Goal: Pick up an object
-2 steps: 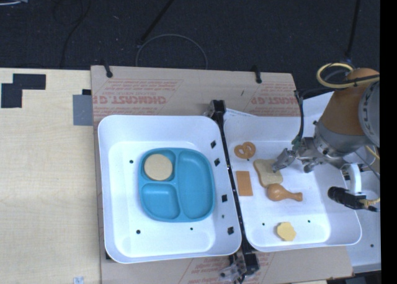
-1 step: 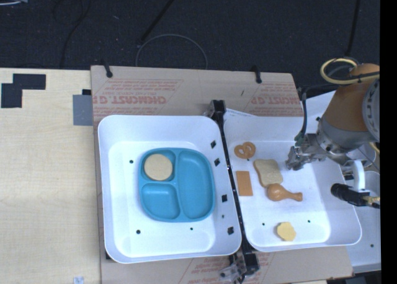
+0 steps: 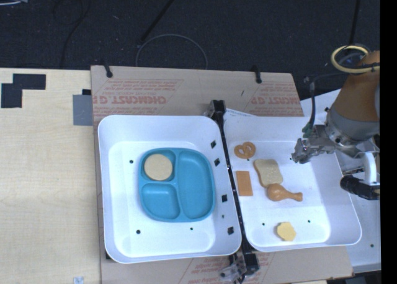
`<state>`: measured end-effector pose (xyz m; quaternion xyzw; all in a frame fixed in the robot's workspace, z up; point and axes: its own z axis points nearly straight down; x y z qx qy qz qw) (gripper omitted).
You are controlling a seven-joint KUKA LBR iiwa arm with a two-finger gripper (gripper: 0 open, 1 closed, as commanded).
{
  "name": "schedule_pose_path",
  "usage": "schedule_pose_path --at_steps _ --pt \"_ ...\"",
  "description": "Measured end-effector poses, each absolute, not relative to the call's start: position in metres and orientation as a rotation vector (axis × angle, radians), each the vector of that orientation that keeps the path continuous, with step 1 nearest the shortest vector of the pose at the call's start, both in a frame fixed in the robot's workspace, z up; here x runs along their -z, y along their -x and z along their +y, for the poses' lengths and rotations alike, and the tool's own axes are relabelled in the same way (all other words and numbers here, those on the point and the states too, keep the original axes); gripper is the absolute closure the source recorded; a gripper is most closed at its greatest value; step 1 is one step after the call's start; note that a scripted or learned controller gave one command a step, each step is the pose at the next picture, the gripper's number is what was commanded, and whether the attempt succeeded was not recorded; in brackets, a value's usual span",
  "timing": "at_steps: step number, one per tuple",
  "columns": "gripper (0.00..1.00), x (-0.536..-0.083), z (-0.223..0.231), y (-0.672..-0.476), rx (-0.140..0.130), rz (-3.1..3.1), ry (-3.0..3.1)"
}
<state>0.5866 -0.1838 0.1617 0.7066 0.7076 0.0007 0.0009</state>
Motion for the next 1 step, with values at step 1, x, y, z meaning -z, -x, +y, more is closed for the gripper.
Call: schedule_pose_path --at_steps 1 --pt "1.00 -0.2144 -0.1738 -0.5890 -0.003 2.222 -2.217"
